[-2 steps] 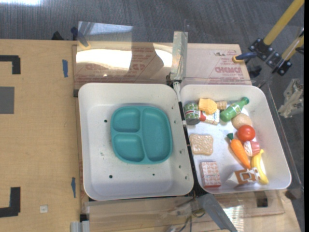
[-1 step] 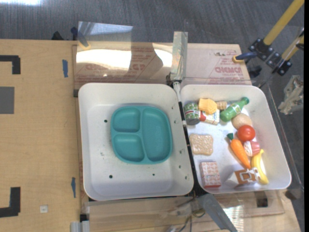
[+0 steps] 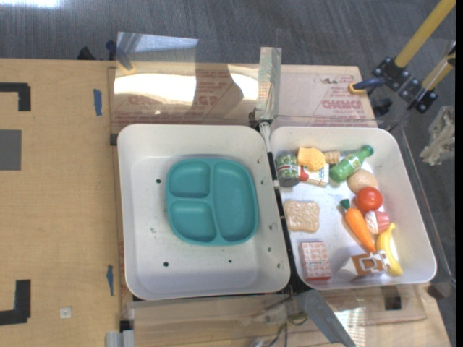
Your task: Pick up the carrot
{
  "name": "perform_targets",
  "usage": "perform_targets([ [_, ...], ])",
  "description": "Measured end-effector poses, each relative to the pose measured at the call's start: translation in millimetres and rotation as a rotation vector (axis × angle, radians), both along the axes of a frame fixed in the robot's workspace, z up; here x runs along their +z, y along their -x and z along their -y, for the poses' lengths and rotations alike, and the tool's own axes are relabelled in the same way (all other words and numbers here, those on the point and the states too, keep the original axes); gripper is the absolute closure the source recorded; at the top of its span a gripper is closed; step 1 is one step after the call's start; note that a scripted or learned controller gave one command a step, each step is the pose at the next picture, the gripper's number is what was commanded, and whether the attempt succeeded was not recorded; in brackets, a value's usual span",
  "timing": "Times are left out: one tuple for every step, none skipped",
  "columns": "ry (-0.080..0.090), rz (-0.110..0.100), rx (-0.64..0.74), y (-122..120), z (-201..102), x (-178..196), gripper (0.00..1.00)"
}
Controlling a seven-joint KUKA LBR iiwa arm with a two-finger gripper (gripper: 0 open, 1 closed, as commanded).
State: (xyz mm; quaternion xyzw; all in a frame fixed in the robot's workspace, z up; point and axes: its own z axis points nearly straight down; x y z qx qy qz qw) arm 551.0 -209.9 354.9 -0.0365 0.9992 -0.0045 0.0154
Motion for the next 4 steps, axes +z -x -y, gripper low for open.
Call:
perform_targets([
  [-0.012, -0.033, -0.087, 47.3, 5.3, -182.6, 1.0],
  [-0.002, -0.015, 0.01, 39.6, -9.6, -11.2, 1.0],
  [0.0, -0.019, 0.191, -42.3, 12.6, 93.0, 1.0],
  [-0.004, -0.032, 0.488, -37.8, 1.0, -98.5, 1.0],
])
